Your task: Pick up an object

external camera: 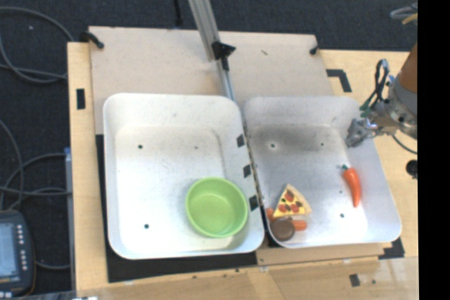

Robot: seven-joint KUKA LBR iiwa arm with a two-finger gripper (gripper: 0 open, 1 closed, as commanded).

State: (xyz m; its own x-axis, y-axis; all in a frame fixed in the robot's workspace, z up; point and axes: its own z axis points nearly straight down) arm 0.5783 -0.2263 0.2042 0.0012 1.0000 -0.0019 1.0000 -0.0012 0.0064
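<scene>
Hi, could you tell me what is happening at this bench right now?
A robot arm reaches in from the right, its gripper above the upper right edge of the right bin, holding nothing that can be seen. In that bin lie a toy carrot, a toy pizza slice and a small brown round piece. The left bin holds a green bowl. Nothing has been picked up yet.

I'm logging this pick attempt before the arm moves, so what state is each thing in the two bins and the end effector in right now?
green bowl: upright, in left bin, near its front right corner.
carrot: lying flat in right bin, untouched.
pizza slice: lying flat, front left of right bin.
brown round piece: lying just in front of the pizza slice.
end effector: over right bin's far right edge, holding nothing visible.
</scene>
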